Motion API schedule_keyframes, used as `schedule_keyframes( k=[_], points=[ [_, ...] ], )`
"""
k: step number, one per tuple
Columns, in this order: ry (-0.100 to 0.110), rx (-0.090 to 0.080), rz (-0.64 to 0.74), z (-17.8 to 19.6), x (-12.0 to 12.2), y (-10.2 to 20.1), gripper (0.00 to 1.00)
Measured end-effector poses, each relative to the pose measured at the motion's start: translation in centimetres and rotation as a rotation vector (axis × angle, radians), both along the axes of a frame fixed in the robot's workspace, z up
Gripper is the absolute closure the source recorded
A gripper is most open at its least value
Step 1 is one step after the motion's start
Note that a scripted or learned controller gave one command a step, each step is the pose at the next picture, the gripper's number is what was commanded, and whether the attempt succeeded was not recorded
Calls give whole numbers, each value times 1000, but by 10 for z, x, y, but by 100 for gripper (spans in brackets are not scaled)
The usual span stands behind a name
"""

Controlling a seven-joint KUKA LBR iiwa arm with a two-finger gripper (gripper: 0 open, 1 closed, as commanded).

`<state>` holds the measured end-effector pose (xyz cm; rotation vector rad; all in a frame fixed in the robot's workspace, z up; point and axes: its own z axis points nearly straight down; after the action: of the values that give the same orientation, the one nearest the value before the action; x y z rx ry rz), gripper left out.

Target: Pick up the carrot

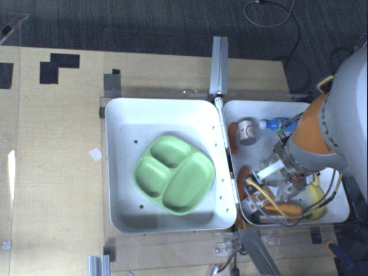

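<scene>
The carrot (286, 210) is seen lying flat along the near edge of the right bin (340, 210), close to the front wall. The tool (270, 183) is found just above and slightly left of it, low over the clutter; whether it touches the carrot cannot be told, and its opening cannot be made out.

Going left to right: a bare stretch of bench (52, 154) is followed by the left bin (121, 171), in which a green divided plate (175, 173) lies with open white floor on all sides. Across the divider, the right bin is crowded: a small can (247, 130) and a blue-capped bottle (275, 123) are set toward the far wall, and a banana (315, 197) lies just right of the carrot. Little free room is left around the carrot.

The arm (330, 119) is reached in from the right, bent downward, its orange band (310, 128) above the wrist.
</scene>
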<state>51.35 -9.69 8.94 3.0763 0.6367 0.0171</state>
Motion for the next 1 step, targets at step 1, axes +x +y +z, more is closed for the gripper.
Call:
schedule_keyframes(
  k=[1],
  points=[
    [7, -3, 122, 63, 8, -18, 0]
  ],
)
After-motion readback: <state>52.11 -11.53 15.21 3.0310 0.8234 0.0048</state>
